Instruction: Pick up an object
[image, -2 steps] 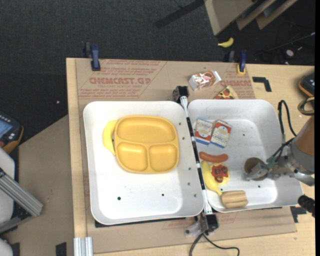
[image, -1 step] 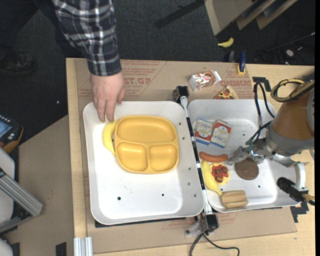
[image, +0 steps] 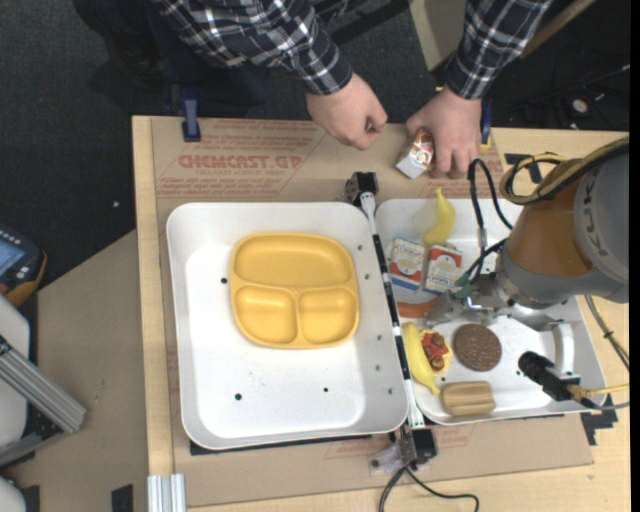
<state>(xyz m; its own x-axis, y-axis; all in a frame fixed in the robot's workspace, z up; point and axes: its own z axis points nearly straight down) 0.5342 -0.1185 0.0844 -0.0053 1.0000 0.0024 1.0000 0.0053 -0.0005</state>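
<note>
My gripper (image: 468, 296) reaches into the right bin (image: 590, 375) from the right, low over its middle. It hangs just right of two small white cartons (image: 424, 264) and above a brown round disc (image: 477, 347). An orange piece (image: 420, 311) lies just left of it. Toward the bin's front lie a yellow banana (image: 413, 362) with a red item (image: 435, 348) on it and a tan bun (image: 468, 398). Another yellow piece (image: 440, 216) rests at the back. Nothing is visibly held.
The left bin (image: 200, 370) holds a yellow divided plate (image: 294, 288). A person's two hands (image: 347, 108) rest on the board behind the bins, one holding a small packet (image: 416, 154). The grey and orange arm (image: 560, 250) covers the right bin's right side.
</note>
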